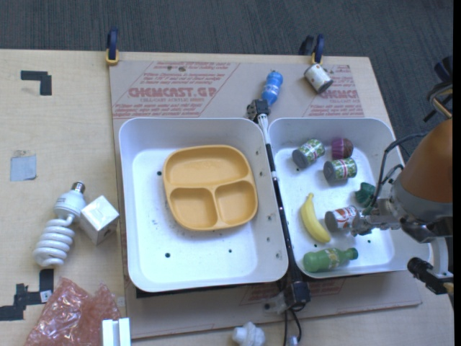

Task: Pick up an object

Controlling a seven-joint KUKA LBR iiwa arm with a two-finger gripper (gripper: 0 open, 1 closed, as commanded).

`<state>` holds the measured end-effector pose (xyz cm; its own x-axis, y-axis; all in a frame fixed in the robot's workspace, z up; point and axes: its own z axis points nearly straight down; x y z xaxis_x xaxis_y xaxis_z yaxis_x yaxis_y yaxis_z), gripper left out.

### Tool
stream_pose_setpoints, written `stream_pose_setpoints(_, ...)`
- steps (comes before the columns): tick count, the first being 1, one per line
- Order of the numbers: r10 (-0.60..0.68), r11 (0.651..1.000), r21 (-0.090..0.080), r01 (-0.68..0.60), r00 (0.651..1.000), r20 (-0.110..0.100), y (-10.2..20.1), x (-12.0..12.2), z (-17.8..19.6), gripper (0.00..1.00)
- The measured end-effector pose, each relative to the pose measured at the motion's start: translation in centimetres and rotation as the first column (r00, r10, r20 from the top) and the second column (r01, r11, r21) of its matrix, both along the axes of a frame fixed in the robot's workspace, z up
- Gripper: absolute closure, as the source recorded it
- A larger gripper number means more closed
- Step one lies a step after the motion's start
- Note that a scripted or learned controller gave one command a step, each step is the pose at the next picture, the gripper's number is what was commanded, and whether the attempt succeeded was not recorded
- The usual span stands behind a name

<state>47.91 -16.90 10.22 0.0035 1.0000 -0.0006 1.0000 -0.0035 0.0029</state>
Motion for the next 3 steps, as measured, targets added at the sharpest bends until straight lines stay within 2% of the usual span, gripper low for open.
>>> stream_pose_setpoints(1,0.005,1.000,-0.001,-0.005,1.000,-0.002,-1.2,9.1,9.0,1.00)
stream_pose_setpoints(2,0.006,1.000,-0.001,-0.006,1.000,-0.002,-1.2,9.1,9.0,0.00)
stream_pose_setpoints(3,0.004,1.000,0.000,-0.004,1.000,-0.003,3.6,6.4,-1.0,0.00)
